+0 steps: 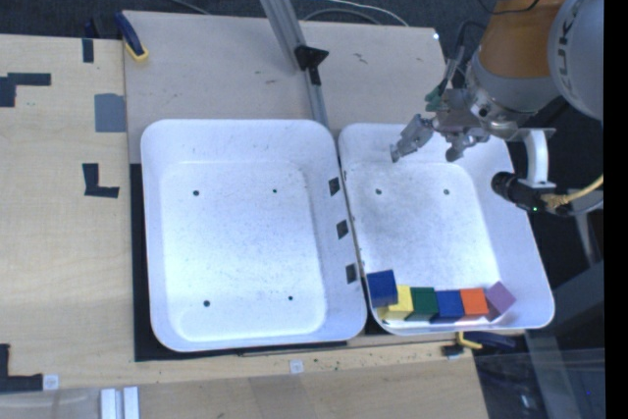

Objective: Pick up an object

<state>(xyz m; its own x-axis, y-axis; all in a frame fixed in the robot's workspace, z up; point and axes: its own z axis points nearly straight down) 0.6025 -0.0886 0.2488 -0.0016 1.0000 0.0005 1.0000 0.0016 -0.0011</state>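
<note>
A: Nearest edge first — what's in the right bin (510, 240)?

B: Row of blocks along its near wall, well below the gripper (429, 145) and apart from it. Blue block (381, 287) on the left end, sitting on or against a yellow block (397, 305) — hard to say which from this angle. Then green block (423, 301), a second blue block (449, 304), orange block (474, 301), purple block (500, 296) at the right end, tilted up against the wall.

A: Gripper?

B: Hanging over the far part of the right bin, near its back rim. Fingers spread apart, nothing between them. One fingertip (402, 148) points down-left, the other sits to its right.

A: Left bin (157, 211)?

B: Off to the gripper's left, just beside the right bin, rims touching.

A: Further back?

B: Grey arm with the orange band (525, 29) rises up-right of the gripper. A metal rail (275, 0) slants across the bench, up-left of it.
</note>
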